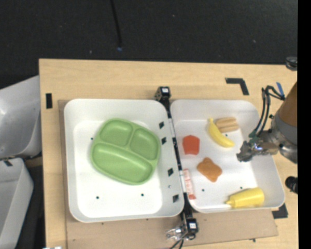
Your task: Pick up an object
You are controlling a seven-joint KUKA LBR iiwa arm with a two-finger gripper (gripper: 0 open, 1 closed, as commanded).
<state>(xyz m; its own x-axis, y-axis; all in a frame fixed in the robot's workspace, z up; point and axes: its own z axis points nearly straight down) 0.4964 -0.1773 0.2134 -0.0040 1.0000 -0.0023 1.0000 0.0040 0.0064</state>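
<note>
Robot pincer [247, 153] over the right bin [264, 191]
Just right of the banana [219, 134]; pincer opening cannot be told

On the counter [109, 79] stand two white bins. The left bin [78, 191] holds a green divided plate [126, 151]. The right bin [197, 113] holds a banana [219, 134] touching a tan bun [227, 123], a red block [191, 144], an orange piece [210, 169] and a yellow bottle [246, 197]. The gripper [245, 153] hovers at its right side.
</note>
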